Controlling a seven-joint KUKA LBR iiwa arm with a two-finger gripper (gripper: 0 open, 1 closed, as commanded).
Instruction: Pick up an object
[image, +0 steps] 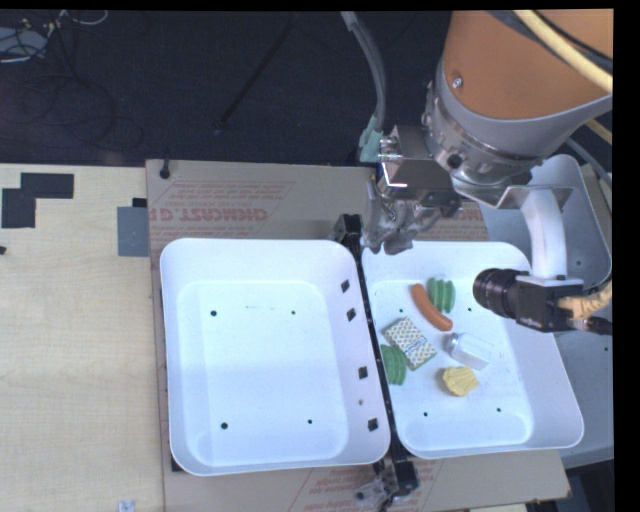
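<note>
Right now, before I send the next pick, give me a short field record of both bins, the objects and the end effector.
left white bin: bare floor in view
right white bin: holds all objects
objects: orange carrot-shaped toy; green ridged toy; patterned green-and-white box; dark green vegetable toy; clear plastic piece; yellow lumpy toy
end effector: above right bin's far left corner, away from objects
held: nothing seen
</note>
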